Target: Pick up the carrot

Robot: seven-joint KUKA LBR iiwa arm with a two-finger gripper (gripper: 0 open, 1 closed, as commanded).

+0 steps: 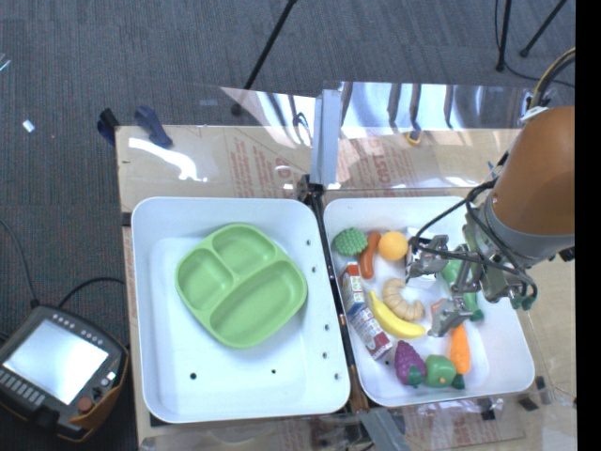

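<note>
Pincer (pixel 449 294) is hanging open over the right bin (pixel 521 369), holding nothing, its fingers straddling the croissant (pixel 404 301). Carrot (pixel 459 348) is lying lower right, just below one finger; closing here risks pinching neighbouring toys or nudging the carrot away.

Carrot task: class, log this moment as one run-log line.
hand above right bin | carrot lying in bin, not held | green plate in left bin

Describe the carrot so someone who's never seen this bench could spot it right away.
Look in the right bin, near its front right corner. The carrot lies just below the claw, an orange taper beside the green pepper, and longer than the round orange.
</note>
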